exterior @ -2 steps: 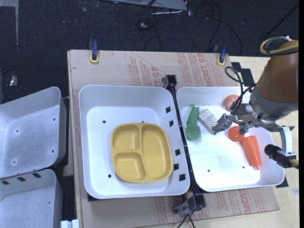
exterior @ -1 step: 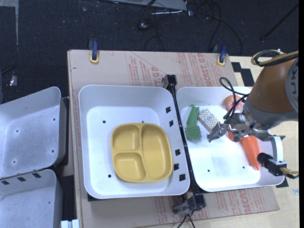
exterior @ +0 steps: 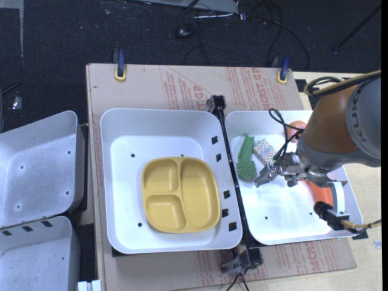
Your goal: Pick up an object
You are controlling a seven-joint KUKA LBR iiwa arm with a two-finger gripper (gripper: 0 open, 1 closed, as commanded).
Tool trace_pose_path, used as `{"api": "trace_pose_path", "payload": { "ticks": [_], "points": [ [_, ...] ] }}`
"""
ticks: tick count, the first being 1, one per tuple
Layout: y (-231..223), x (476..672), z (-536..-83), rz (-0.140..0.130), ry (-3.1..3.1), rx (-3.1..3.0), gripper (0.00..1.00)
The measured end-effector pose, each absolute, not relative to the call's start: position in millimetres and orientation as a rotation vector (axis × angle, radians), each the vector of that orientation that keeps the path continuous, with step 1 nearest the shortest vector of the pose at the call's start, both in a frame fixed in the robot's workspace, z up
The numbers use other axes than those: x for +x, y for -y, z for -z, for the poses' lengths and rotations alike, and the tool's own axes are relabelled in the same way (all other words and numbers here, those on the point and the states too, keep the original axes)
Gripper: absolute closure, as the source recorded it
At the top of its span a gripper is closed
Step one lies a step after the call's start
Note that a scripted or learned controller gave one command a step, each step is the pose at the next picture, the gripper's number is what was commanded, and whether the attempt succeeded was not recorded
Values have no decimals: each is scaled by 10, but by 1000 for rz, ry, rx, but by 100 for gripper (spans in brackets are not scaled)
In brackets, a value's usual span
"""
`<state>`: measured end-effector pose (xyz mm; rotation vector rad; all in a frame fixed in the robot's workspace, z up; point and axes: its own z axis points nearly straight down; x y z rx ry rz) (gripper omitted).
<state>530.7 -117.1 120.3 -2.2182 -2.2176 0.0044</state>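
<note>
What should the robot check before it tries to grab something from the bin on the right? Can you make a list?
1. Gripper is over the right bin: ok.
2. Something lies close to grab: ok, the green brush is just beside the gripper.
3. Nothing is between the fingers yet: cannot tell.
4. The patterned packet is apart from the brush: not ok, they look like they touch.
5. The orange thing is easy to reach: not ok, the arm partly covers it.
6. The yellow plate is out of the way: ok, it sits in the left bin.

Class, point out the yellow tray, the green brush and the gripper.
Yellow tray point(exterior: 180, 194): camera view, on the ridge where its compartments meet.
Green brush point(exterior: 246, 160): camera view, mid-length, between handle and head.
Gripper point(exterior: 264, 177): camera view, at its fingertips.
</note>
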Motion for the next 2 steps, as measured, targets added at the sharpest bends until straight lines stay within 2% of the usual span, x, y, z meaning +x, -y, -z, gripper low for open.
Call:
{"api": "trace_pose_path", "payload": {
  "ticks": [1, 2],
  "points": [
    [1164, 5298, -903, -4, 2217, -2220, 0],
    [1165, 5307, -1020, 0, 2218, -2224, 100]
  ]
}}
